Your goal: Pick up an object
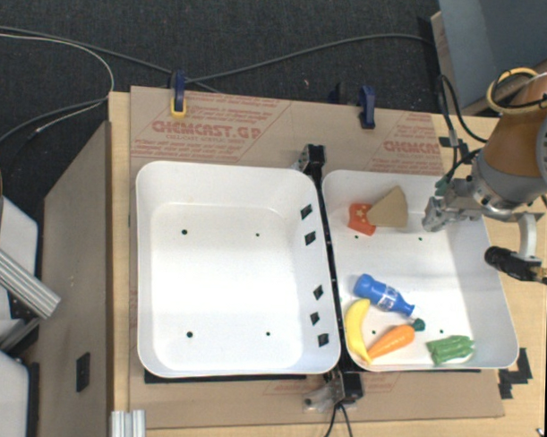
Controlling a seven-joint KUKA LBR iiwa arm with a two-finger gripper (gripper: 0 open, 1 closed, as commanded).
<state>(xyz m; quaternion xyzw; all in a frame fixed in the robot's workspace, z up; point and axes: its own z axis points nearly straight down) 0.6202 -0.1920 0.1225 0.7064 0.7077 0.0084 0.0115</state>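
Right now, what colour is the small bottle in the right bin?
Blue, with a white band, seen in the camera view.

We can read red print on the cardboard sheet [259, 114] that lies under the two bins: along its far edge, left of centre, it says "CHEMCAST G.P", with a line of smaller red lettering above it that is too fine for us to make out. The same word "CHEMCAST" shows again in red at the sheet's far right, beyond the right bin [486, 292], partly cut off by the arm. We find no readable text, numbers or labels on the bins or on the objects in them.
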